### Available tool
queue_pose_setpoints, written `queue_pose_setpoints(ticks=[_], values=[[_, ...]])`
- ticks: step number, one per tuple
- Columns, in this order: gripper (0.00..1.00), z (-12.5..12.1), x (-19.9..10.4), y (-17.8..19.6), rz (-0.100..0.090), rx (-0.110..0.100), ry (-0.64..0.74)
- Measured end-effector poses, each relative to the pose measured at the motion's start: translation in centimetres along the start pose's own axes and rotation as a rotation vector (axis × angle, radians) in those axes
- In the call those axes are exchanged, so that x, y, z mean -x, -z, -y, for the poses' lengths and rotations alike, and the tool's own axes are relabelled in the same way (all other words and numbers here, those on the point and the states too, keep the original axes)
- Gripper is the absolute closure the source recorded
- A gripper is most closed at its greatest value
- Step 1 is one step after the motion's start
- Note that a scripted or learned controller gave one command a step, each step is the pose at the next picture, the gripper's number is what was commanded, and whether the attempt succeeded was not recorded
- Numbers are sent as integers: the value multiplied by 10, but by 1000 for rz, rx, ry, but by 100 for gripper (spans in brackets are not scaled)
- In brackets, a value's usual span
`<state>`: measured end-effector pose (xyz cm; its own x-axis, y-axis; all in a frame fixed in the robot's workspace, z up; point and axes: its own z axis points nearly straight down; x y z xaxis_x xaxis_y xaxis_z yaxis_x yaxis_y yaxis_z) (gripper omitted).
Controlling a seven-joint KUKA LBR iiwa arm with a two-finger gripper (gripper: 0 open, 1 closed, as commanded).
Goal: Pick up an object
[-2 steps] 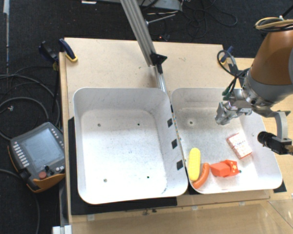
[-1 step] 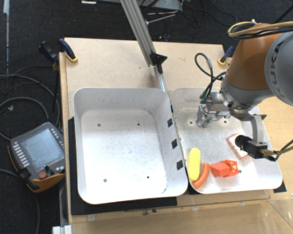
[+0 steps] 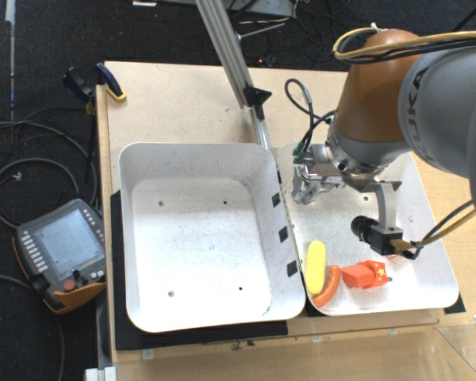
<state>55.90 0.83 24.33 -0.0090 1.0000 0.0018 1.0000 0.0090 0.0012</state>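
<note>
Three small objects lie along the near edge of the right bin (image 3: 428, 213). A yellow banana-shaped piece (image 3: 315, 265) rests close to the bin's left wall. A curved orange-red piece (image 3: 327, 287) touches it on the right. A red-orange block (image 3: 364, 275) sits just beyond that. My gripper (image 3: 305, 189) hangs over the left side of the right bin, farther back than the yellow piece and well apart from it. Nothing shows in its grasp. The grey arm and its orange band (image 3: 377, 86) cover the back of that bin.
The left bin (image 3: 135, 173) stands beside the right one, their walls meeting in the middle. A slanted metal rail (image 3: 226, 46) reaches down to the bins' shared back corner. A black fitting with a cable (image 3: 373, 232) hangs below the wrist, above the red-orange block.
</note>
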Motion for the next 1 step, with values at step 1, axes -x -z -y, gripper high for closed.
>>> queue_pose_setpoints(ticks=[1], values=[[100, 4, -44, -5, 1, -3, -1]])
